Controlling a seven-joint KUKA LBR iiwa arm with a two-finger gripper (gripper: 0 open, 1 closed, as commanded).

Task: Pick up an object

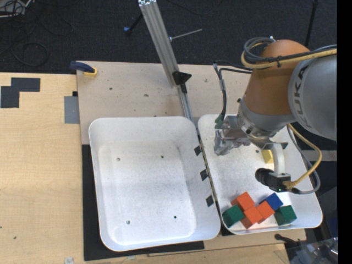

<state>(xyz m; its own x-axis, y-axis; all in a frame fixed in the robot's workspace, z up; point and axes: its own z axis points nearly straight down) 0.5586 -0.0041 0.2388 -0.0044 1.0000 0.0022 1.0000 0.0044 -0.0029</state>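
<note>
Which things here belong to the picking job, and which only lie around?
Job: gripper; orange blocks; green blocks; blue block; yellow piece; right bin.
Lying about: left bin; metal rail; blue clamp.

Setting: a robotics lab or test cell | shown by: a plywood bench (137,89) on which two white bins (104,131) are mounted, an industrial arm (286,87) with cables exposed, an aluminium strut (162,37) bolted upright, dark carpet seen behind
</note>
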